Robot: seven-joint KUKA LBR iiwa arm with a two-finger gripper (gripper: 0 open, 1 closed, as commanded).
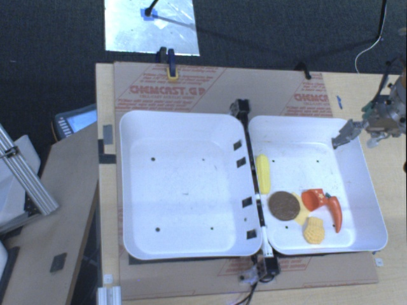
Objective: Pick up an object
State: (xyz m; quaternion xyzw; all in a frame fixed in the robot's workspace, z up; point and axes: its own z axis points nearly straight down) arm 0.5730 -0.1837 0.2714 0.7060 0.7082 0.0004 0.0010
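The right bin (pixel 356 234) holds several toy foods. A long yellow piece (pixel 262 173) lies along its left wall. Below it sits a brown round disc (pixel 283 205), with an orange-red pepper (pixel 311 199) and a red chili (pixel 335 213) to its right and a small yellow corn piece (pixel 313 231) in front. My gripper (pixel 357 138) hangs over the bin's far right corner, well apart from the foods. It is open, with nothing between its fingers.
The left bin (pixel 133 170) stands beside the right one, joined to it by black clips (pixel 248 202) along the shared wall. Both rest on a cardboard sheet (pixel 191 88). A yellow clamp (pixel 172 72) and a shiny metal plate (pixel 149 18) lie at the back.
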